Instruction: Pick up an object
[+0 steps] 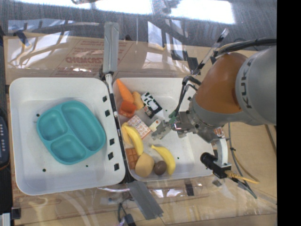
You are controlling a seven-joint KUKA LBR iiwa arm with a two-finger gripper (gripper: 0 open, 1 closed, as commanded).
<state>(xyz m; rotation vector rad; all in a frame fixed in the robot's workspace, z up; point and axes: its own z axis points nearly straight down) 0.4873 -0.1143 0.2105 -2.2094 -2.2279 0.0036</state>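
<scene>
Two shallow, glossy white bins are seen side by side: the left bin (pixel 28 173) is occupied by a smooth teal divided plate (pixel 70 132), while toy food is crowded into the right bin (pixel 188 166). The gripper (pixel 162 128) is poised low among that food, its jaws spread with nothing between them. Just below it, a curved yellow banana (pixel 165 157) is laid with its long axis running from upper left to lower right, beside a second banana (pixel 133 138), a tapered orange carrot (pixel 124 92) and a rounded tan potato (pixel 145 165).

Two bins sit side by side on the bench (pixel 51 65). The left bin (pixel 23 126) holds a divided plate (pixel 70 132). The right bin (pixel 188 161) holds the food items, clustered against its left wall, with the end effector (pixel 160 130) just right of them.
</scene>
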